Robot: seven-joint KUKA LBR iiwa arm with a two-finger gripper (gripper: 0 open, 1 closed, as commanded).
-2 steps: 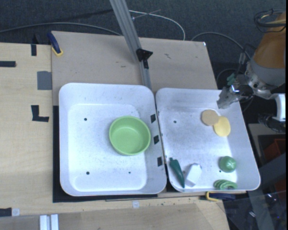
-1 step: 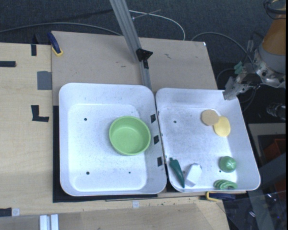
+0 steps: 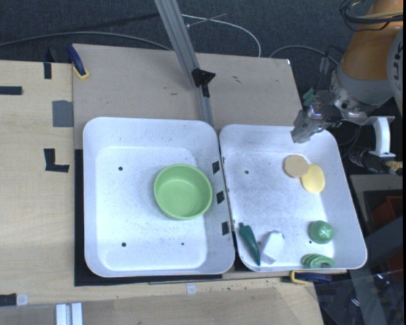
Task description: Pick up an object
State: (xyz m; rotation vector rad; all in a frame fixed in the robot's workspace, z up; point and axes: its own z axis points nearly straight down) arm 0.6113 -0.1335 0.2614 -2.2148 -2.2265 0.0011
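Both bins, left bin (image 3: 101, 181) and right bin (image 3: 257, 181), look like smooth white plastic with a fine grey speckle, semi-matt; green bowl (image 3: 183, 191) is smooth matt plastic. Tabletop (image 3: 27, 181) is pale matt wood-grain laminate with a plainer tan matt board (image 3: 142, 80) behind the bins; slanted pole (image 3: 179, 32) is dull grey brushed metal. Arm (image 3: 372, 53) shell looks glossy orange and grey, tool (image 3: 304, 131) dark matt metal; tan disc (image 3: 296, 166) and yellow piece (image 3: 314, 179) look matt, green ball (image 3: 320, 231) slightly shiny.
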